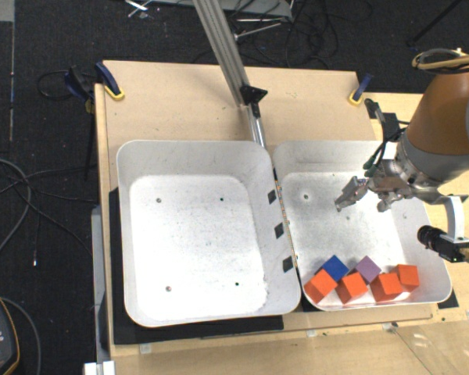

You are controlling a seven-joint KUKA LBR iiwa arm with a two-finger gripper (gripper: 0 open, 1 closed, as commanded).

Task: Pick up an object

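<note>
Camera view, one item: metal two-finger gripper (365,194) hovering over the right shallow white bin (313,162), fingers spread, gripping nothing. Small coloured cubes (364,280), orange, blue and purple, are sitting clustered at that bin's near edge, untouched. Pickup is not yet begun.

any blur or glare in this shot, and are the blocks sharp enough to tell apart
Camera view: the lighting is even, with no strong glare on the white bins. The gripper looks slightly soft, as from motion. The blocks by the right bin's near edge are sharp enough to separate by colour: four orange, one blue, one purple. Shadows are faint.
</note>
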